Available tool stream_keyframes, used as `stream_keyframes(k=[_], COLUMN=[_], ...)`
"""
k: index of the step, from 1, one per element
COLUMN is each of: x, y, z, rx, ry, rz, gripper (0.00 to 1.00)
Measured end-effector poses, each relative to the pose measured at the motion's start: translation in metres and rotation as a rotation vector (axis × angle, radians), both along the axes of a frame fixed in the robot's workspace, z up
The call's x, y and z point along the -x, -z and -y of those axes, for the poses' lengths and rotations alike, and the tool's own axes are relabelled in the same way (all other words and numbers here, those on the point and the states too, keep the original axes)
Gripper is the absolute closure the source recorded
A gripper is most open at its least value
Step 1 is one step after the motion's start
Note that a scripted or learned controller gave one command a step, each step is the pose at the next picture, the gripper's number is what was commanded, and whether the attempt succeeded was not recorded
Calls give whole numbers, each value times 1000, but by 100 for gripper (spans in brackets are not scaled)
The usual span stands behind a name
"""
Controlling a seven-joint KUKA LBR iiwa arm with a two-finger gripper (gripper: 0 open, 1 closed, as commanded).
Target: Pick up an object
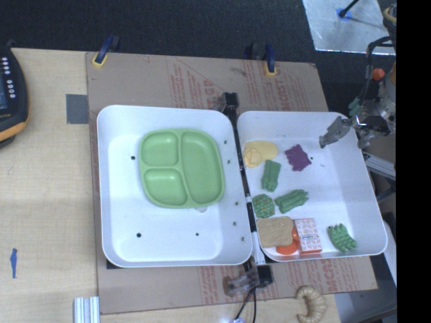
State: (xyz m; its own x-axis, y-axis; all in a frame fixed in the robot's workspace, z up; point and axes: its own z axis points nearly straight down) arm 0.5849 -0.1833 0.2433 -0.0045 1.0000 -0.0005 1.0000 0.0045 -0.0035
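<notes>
We note red printed lettering repeated across the cardboard sheet (pixel 296 86) under both bins, too small and faint to read, and a small red-and-white carton (pixel 308 235) in the right bin (pixel 350 180) whose print is likewise illegible. The gripper (pixel 335 132) hangs over the right bin's upper right corner; we cannot tell its state. Nearest to it, down and to the left, lies a purple toy piece (pixel 297 157), apart from it. Further left sit a yellow item (pixel 258 153) and a green piece (pixel 271 175); below them lie more green pieces (pixel 291 198) and a slice of bread (pixel 275 231). The left bin (pixel 114 180) holds a green divided plate (pixel 182 167).
</notes>
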Motion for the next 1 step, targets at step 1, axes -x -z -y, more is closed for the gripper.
stream_keyframes(k=[1], x=[-41], y=[144], z=[9], rx=[0], ry=[-5], rz=[-5], gripper=[0])
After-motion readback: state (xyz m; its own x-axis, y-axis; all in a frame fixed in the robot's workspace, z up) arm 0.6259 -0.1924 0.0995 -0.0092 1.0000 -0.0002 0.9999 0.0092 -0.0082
